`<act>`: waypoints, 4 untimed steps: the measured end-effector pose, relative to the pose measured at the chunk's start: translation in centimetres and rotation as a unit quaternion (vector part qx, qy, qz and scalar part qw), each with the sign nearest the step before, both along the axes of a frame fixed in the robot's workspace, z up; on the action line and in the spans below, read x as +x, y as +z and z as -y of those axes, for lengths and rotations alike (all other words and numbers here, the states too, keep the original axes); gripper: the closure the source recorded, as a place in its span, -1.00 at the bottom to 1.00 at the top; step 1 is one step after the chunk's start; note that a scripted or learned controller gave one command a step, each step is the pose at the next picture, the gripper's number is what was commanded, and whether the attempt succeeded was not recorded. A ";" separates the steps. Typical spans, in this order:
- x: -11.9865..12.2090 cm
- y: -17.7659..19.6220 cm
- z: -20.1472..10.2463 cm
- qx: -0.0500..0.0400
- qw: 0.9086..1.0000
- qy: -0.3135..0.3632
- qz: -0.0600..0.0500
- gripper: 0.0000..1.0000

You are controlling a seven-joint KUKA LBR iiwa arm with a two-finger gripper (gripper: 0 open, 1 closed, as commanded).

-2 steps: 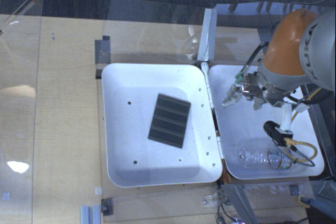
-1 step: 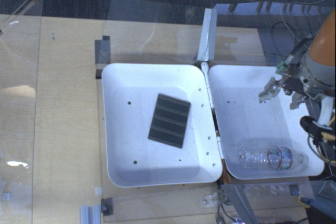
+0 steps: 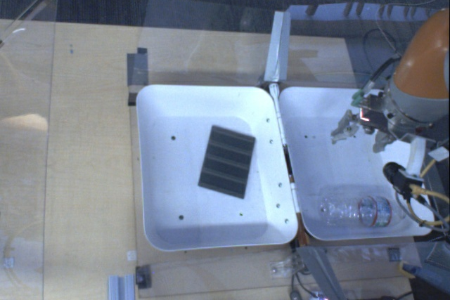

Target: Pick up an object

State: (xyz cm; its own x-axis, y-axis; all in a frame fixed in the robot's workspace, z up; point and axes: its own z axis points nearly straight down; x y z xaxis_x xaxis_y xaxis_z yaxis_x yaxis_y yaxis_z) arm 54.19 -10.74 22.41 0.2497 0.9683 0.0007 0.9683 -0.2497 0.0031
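Pale wooden counter (image 3: 70, 151) carries two shallow white bins side by side, with dark carpet beyond its far edge. Taking the right bin (image 3: 309, 151) as landmark, a clear plastic bottle (image 3: 355, 211) lies on its side near that bin's front wall, while a dark ribbed block (image 3: 227, 161) rests in the left bin (image 3: 162, 123) beside it. Over the right bin's far right part hangs the pincer (image 3: 360, 131), its fingers spread apart with nothing between them, well apart from the bottle.

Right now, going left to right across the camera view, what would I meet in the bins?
Dark ribbed block in the left bin → clear plastic bottle lying in the right bin → the hand.
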 end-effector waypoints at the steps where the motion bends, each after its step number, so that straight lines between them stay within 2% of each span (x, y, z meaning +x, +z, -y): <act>1: 2.4 -13.5 -1.4 -0.001 1.000 0.028 0.005 -1.00; 2: 9.6 -4.2 3.4 -0.001 0.990 0.139 0.002 -1.00; 3: 6.4 -3.6 9.4 -0.001 0.997 0.078 0.001 -1.00; 4: 6.6 -7.9 7.4 0.000 0.999 0.053 0.001 -1.00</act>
